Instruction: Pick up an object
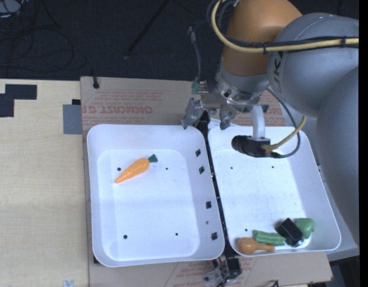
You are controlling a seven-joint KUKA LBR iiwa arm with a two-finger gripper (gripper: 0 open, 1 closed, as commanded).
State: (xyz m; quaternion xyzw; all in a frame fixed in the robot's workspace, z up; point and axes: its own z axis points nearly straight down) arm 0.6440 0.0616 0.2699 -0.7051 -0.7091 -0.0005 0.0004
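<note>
Carrot (135, 168) lies alone in the left bin (100, 220), well apart from the gripper (206, 118), which hangs over the far rim where both bins meet. Its fingers look spread, with nothing between them. In the right bin (327, 220), a green piece (269, 238), a black block (289, 231) and an orange piece (253, 246) are crowded in the near corner. A grasp there could catch two things or push them against the wall. A straight descent from here could strike the rims.
</note>
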